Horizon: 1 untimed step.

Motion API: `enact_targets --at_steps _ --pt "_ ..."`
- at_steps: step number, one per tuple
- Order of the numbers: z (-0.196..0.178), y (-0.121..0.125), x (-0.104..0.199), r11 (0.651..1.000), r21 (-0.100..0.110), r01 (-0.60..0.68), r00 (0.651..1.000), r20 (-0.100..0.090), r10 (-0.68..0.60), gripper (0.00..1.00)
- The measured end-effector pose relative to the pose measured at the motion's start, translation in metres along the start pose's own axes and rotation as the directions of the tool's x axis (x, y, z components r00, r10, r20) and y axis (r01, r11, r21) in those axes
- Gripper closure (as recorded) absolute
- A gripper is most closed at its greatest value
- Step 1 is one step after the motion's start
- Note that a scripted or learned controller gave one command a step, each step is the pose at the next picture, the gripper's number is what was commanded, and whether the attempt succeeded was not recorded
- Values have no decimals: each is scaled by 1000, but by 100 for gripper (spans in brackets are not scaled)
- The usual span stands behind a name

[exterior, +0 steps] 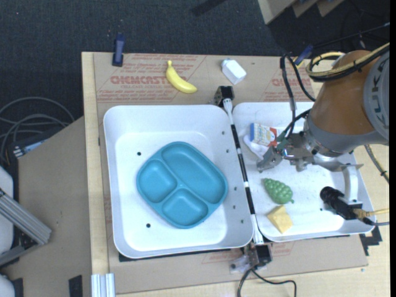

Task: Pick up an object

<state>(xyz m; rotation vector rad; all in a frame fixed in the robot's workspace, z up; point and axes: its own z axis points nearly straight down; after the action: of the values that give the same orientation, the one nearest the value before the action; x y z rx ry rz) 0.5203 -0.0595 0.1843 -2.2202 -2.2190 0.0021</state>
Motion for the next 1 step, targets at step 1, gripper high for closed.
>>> enact_targets --at_steps 1 --pt "94 -9 -62 1000 1 -1 1000 1 1 0"
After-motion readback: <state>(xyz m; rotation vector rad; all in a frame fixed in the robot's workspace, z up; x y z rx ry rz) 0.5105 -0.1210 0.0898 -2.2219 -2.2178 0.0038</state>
